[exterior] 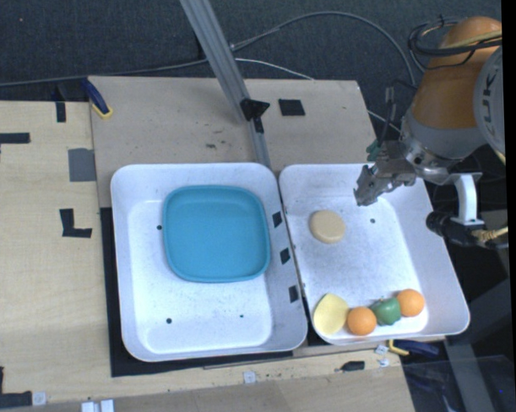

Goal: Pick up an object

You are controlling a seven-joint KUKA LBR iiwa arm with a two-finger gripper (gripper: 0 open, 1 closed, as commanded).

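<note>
Camera view: gripper [365,194] over right bin [428,237], jaw state can't tell; round beige puck [327,226] lies flat just beside, w/ pale top.

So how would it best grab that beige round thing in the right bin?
Probably straight down from above, fingers closing across the middle of the beige disc. It lies flat and alone on the right bin floor, with open space all round, so any two opposite edges should do. The gripper hangs just up and right of it.
</note>
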